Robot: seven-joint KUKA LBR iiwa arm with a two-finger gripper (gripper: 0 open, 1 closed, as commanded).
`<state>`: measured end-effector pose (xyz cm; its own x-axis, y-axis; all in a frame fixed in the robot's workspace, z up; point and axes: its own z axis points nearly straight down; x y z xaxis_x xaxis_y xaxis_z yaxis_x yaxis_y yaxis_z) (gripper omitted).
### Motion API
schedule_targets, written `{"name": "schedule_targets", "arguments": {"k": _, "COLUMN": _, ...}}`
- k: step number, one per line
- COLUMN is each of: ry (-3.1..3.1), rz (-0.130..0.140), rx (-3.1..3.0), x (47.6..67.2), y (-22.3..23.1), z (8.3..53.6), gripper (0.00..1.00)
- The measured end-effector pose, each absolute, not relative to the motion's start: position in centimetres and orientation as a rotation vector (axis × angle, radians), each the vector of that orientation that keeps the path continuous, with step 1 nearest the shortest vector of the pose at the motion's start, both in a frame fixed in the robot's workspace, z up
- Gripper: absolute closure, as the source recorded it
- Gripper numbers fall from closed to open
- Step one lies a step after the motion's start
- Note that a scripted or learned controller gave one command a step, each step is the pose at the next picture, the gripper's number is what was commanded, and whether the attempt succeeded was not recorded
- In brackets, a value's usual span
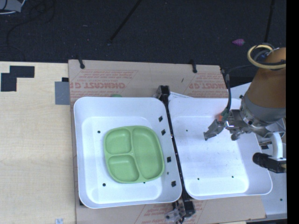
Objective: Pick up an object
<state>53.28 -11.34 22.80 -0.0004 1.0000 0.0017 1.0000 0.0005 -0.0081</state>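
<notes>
A light green divided plate point(134, 154) with three compartments lies flat in the middle of the left white bin point(88, 125). My gripper point(223, 133) hangs over the right white bin point(210, 185), near its far right part, well apart from the plate. Its two dark fingers are spread, and nothing shows between them. The grey arm with its orange band point(268, 85) comes in from the right above that bin.
A black divider with clips point(170, 143) runs between the two bins. Both bins rest on a cardboard sheet point(140, 80) on the wooden bench. A black part point(268, 162) sticks out by the right bin's right rim.
</notes>
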Motion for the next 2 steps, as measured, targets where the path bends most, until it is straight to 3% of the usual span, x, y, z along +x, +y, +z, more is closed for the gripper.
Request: {"name": "schedule_targets", "arguments": {"k": 2, "ry": -2.216, "rz": 0.007, "rx": -2.217, "x": 53.8, "y": -10.6, "z": 12.5, "gripper": 0.00}}
